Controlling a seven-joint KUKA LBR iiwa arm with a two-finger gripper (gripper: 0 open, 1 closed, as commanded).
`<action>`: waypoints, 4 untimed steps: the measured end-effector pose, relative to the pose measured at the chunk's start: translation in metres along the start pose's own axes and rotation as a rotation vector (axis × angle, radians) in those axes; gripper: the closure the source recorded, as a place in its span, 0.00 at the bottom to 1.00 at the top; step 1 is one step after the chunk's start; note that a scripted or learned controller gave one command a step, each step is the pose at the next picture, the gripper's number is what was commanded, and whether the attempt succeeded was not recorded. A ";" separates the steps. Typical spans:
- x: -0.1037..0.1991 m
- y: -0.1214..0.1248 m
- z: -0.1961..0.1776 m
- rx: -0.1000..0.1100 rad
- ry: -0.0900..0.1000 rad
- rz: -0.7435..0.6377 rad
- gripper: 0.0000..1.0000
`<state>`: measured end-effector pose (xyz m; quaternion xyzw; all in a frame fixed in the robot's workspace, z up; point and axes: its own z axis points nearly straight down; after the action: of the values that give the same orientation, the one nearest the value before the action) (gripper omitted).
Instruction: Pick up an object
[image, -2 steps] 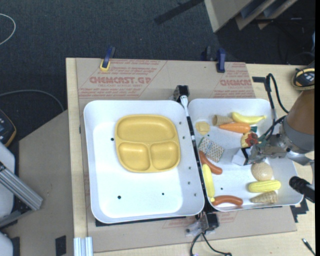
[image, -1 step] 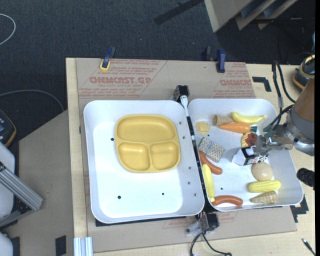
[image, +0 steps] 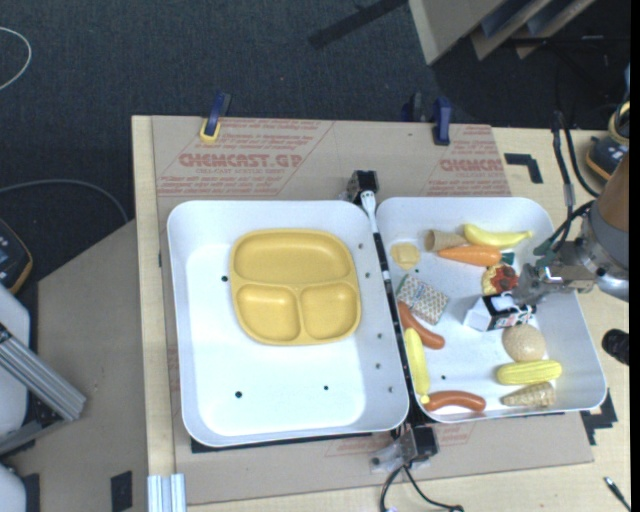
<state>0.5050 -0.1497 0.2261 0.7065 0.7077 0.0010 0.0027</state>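
The gripper (image: 520, 283), grip state not discernible, is seen low in the right bin (image: 570, 330) near its right edge, with an egg (image: 523, 344) just toward the front edge.

Arm (image: 612, 235) cut off by right edge; tool (image: 512, 285) fingertips indistinct.

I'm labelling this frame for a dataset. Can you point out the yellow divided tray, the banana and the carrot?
yellow divided tray (image: 296, 285): camera view, on the ridge between its compartments.
banana (image: 493, 237): camera view, mid-length of its curved body.
carrot (image: 468, 256): camera view, middle of the orange body.
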 end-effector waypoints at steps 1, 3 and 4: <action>0.053 -0.009 -0.010 0.006 0.006 -0.004 1.00; 0.131 -0.022 0.012 0.010 0.004 0.000 1.00; 0.130 -0.018 -0.010 0.002 0.002 0.001 1.00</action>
<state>0.4872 -0.0198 0.2354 0.7067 0.7075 0.0009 0.0015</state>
